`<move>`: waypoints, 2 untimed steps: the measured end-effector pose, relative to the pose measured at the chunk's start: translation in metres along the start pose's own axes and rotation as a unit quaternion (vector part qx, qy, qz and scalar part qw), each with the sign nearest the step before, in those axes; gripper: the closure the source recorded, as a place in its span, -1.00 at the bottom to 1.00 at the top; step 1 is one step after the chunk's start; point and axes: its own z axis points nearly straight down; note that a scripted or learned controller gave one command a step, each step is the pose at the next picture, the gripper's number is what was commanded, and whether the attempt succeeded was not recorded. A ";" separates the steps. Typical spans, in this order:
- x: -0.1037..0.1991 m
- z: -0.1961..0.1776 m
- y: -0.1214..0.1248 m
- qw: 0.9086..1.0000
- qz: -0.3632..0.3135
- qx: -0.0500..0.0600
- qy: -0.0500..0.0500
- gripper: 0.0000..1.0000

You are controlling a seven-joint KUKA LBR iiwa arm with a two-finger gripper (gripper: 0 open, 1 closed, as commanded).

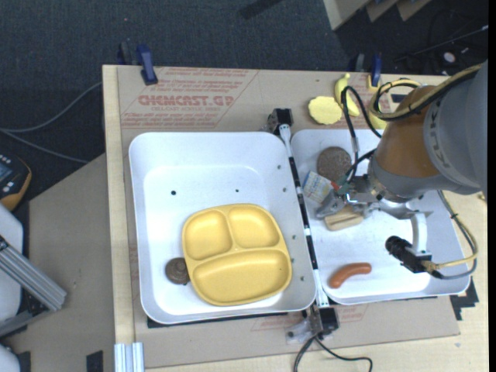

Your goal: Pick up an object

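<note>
Gripper [341,202] low in right bin [442,281], just above tan block [343,220]. Can't tell how it is set. Clear wrapper [316,184] close by; could get grabbed too. Block could slip away.

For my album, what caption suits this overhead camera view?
Robot arm's gripper low in the right bin by a tan block; yellow divided plate in the left bin.

Hand [346,198] fingers hidden under wrist; brown disc [177,270] half-hidden by yellow tray [234,252].
</note>
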 end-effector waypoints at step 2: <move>0.092 -0.106 0.010 1.000 -0.005 -0.006 0.000 1.00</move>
